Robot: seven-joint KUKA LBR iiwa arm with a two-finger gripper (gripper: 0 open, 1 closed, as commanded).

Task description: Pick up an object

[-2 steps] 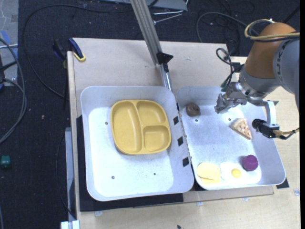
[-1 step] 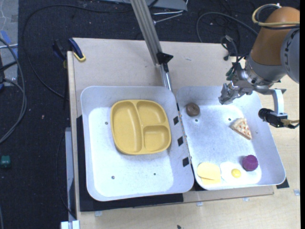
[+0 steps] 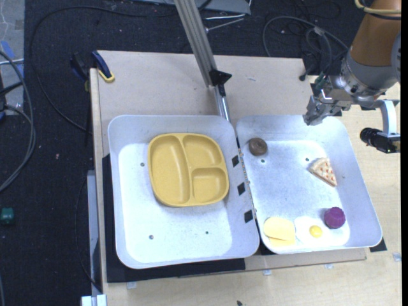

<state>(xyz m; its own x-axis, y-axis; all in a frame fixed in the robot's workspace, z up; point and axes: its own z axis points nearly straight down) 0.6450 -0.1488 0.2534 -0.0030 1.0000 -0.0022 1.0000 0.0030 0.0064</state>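
The right bin (image 3: 280, 155) holds a brown round piece (image 3: 257, 146) near its far left corner, a pizza slice (image 3: 324, 171) at the right, a purple ball (image 3: 334, 218), a fried egg (image 3: 310, 230) and a pale yellow piece (image 3: 279, 229) along the front. My gripper (image 3: 315, 116) hangs over the bin's far right corner, well above the pizza slice. I see nothing between its fingers.
The left bin (image 3: 131, 234) carries a yellow divided plate (image 3: 189, 169). A slanted metal pole (image 3: 197, 34) crosses the bench from the top down to the gap between the bins. Cables lie on the dark floor at left and top.
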